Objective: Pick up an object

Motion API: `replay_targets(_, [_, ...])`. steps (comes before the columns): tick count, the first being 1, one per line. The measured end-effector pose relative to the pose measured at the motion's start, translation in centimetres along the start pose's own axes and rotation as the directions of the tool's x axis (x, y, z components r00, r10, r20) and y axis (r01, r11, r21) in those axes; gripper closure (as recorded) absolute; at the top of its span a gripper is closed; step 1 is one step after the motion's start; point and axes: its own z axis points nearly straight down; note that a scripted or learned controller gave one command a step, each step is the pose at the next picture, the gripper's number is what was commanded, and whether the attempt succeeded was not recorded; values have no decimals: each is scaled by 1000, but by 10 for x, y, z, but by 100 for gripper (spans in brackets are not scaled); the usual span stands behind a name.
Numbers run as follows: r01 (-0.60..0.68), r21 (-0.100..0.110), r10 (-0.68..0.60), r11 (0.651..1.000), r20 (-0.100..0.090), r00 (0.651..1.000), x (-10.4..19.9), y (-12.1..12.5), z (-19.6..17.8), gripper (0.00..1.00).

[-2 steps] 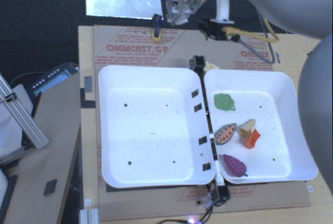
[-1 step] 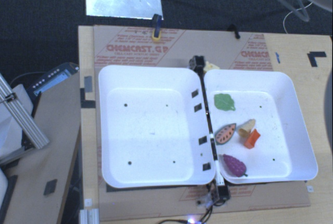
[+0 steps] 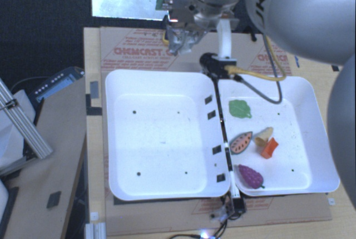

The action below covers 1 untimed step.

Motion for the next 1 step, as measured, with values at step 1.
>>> replay_targets(1, [0,-33,0,999,-9,1000,20,13,-152,100])
